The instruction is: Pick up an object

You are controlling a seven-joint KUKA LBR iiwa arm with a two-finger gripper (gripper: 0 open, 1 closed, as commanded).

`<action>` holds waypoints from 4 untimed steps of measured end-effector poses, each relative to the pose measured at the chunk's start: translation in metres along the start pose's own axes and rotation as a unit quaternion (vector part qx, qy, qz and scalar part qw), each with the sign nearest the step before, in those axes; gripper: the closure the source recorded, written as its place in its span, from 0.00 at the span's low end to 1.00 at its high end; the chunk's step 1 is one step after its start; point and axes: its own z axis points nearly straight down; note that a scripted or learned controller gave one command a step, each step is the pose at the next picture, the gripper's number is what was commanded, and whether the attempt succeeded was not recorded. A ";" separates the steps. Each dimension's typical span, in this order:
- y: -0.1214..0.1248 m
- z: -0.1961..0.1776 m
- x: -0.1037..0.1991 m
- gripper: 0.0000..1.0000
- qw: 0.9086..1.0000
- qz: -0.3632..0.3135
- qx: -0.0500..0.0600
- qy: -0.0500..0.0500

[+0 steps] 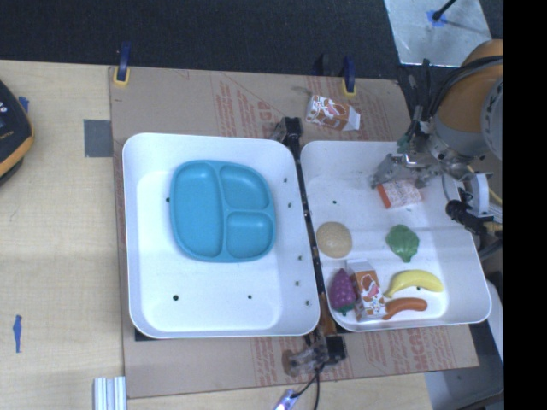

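Note:
The right bin (342, 165) holds several toy foods. A small orange and white packet (400, 196) lies near its far right side. A tan round bun (334, 239) and a green broccoli (402, 243) sit in the middle. Along the front are purple grapes (343, 290), a small carton (368, 293), a banana (416, 282) and a red sausage (404, 307). My gripper (402, 171) is low over the far right part of this bin, just above and touching or nearly touching the packet's far edge. Nothing is visibly lifted.
The left bin (145, 229) carries a blue divided plate (224, 210). A red and white wrapper (333, 114) lies on the cardboard beyond the bins. The arm's orange band (475, 84) and cables hang over the right bin's far right corner.

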 end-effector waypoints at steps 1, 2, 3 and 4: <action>-0.008 -0.092 -0.013 0.00 1.000 0.002 0.000 0.001; -0.009 -0.031 0.020 0.00 1.000 0.000 0.003 0.001; -0.017 0.000 0.005 0.00 1.000 0.000 -0.001 0.000; -0.016 -0.013 0.005 1.00 1.000 -0.001 -0.002 -0.001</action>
